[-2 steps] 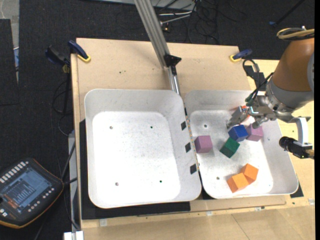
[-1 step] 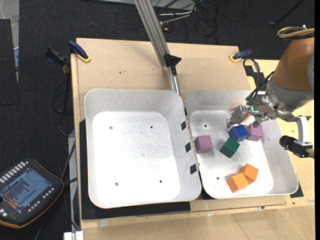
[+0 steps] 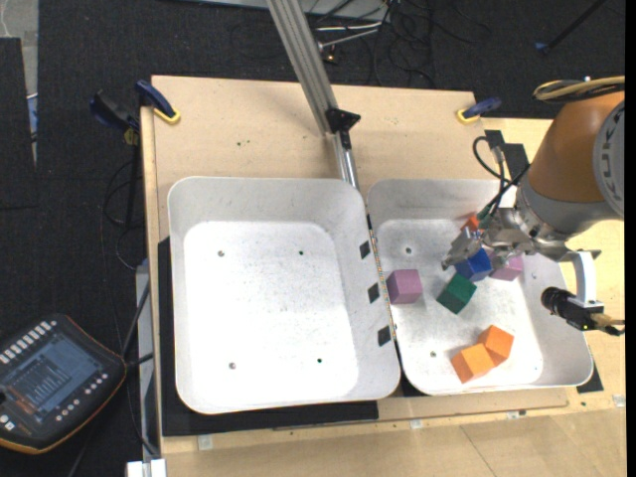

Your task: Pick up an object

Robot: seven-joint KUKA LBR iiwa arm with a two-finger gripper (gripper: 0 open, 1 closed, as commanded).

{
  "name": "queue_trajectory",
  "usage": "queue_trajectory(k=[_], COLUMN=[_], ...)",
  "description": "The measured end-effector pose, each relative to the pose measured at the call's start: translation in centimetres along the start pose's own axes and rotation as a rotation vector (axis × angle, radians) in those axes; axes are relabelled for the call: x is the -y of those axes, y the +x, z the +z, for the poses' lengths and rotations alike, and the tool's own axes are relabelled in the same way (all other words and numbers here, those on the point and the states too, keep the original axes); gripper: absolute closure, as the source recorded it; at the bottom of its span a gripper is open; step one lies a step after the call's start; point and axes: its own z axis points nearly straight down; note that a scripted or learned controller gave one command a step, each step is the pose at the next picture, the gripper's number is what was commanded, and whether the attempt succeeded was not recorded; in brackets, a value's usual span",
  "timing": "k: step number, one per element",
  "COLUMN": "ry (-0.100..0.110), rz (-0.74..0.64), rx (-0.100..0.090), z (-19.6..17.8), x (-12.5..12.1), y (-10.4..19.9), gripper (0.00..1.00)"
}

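My gripper (image 3: 469,249) hangs low over the middle of the right bin (image 3: 417,217), reaching in from the right. A blue cube (image 3: 479,264) lies right beneath its tip, partly hidden by it. A dark green cube (image 3: 457,294) sits just below and to the left of the blue one, touching or nearly touching it. A light purple block (image 3: 509,269) lies to the right of the blue cube, under the wrist. A purple cube (image 3: 403,286) rests near the bin's left wall. Two orange blocks (image 3: 472,363) (image 3: 498,343) sit together near the front.
The left bin (image 3: 189,207) stands beside the right one, with black clips on the shared wall. A slanted metal pole (image 3: 308,63) runs down to the back of the bins. A cable and black fitting (image 3: 568,308) hang by the right bin's right rim.
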Motion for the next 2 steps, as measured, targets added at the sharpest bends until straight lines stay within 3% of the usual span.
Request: queue_trajectory(k=[1,2], ry=[-0.023,-0.029], rz=[0.0,-0.001], rx=[0.007,0.01], z=[3.21,3.52], x=[-1.06,-1.35], y=[0.18,0.06], gripper=[0.0,0.0])
